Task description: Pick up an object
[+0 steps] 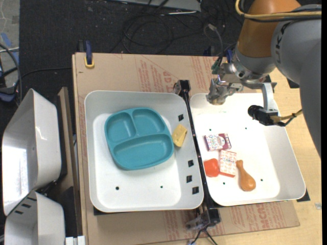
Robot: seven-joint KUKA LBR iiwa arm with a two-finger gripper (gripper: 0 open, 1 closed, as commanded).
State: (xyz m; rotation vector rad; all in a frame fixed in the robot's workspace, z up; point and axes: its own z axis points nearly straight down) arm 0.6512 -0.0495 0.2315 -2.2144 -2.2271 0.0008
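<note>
Bench (127, 68) brown board, two white bins (138, 198); black floor, cables (148, 24).

You see smooth white plastic bins (102, 188), a matt teal plastic tray (138, 139), a glossy orange drumstick (245, 177), and the bare cardboard-like bench (138, 73).

Black cables (148, 22) snake across the dark floor at the top; a yellow clamp (89, 60) grips the bench's upper-left corner.
</note>
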